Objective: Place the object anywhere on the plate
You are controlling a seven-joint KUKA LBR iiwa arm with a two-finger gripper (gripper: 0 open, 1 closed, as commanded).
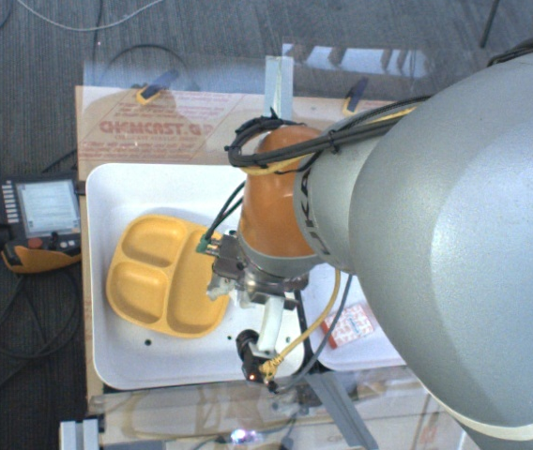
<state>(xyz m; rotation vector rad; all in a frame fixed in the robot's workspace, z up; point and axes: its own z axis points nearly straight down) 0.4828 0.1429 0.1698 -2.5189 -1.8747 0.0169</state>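
- Noting yellow plate [154,242] lying flat in left bin [135,181], toward that bin's left half, its three compartments facing up.
- Seeing nothing resting in the visible compartments; right rim of plate passing under the arm's wrist.
- Hovering above plate's right edge: pincer [243,291], pointing down, mostly masked by the orange band [271,204] and grey wrist housing.
- Recording pincer state as cannot tell: masked from this angle.
- Spotting flat red-and-white printed piece [353,326] lying at the near part of right bin [379,352], partly under the arm; cannot tell whether this is the object to be placed.
- Filling the right half of the view: large grey arm link [454,251].
- Lying behind both bins: cardboard sheet [144,129] with red lettering, two blue clamps along its far edge.
- Sitting on grey carpet left of the bench: handheld pendant [37,216] with lit screen, cables trailing around it.
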